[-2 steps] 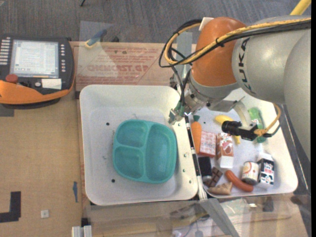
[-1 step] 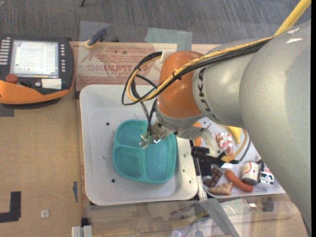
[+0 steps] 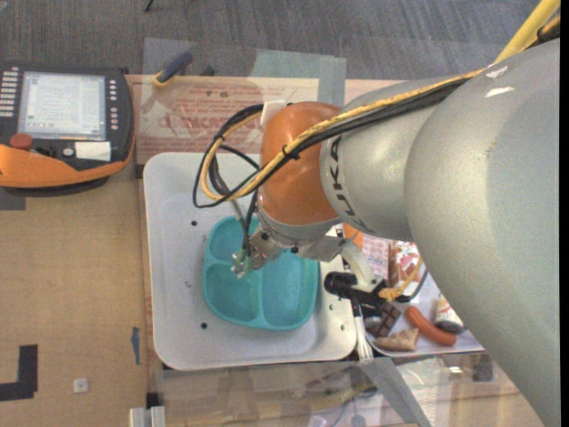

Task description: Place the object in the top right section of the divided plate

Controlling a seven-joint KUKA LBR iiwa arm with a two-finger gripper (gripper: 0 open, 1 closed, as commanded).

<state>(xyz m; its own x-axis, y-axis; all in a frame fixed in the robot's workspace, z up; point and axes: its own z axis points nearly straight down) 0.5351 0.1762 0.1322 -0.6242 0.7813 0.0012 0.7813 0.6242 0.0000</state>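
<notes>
Looks like the placing step: gripper (image 3: 242, 261) hangs right above the teal divided plate (image 3: 284, 305); can't tell what it's doing, so next is lining up that top right section.

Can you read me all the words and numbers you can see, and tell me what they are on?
"UK" in dark letters, part of a longer name cut off by the curve, on the grey arm beside its orange band.
Lines of text on the screen of the orange-and-grey handheld controller: too small to read.
Faded red printing on the brown cardboard sheet behind the left bin: too blurred to read.
Printing on the food packets in the right bin: too small to read.
</notes>
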